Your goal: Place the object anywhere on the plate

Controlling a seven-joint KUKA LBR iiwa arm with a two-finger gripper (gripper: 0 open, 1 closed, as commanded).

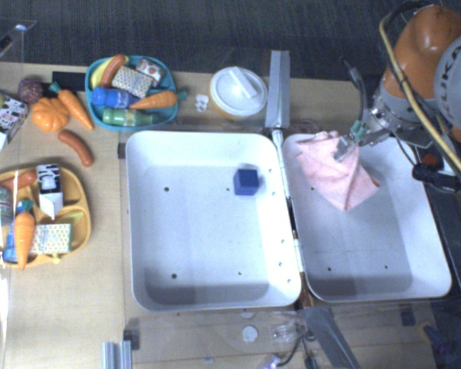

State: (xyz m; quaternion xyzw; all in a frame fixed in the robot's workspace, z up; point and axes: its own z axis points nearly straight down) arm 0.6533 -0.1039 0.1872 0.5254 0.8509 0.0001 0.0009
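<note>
The grey arm's two-finger gripper [352, 140] sits at the 12 o'clock end of the right white bin [415, 279], its fingers pinched narrow on the top corner of a soft pink cloth [334, 173] that hangs tented from them; the cloth's lower edge appears to touch the bin floor still. No plate is identifiable in either bin, so I judge placement not yet done; the left white bin [200, 283] holds a small blue cube [247, 181] toward 1 o'clock, with open floor from 3 through 9 o'clock; the ridge between the bins must be cleared.
</note>
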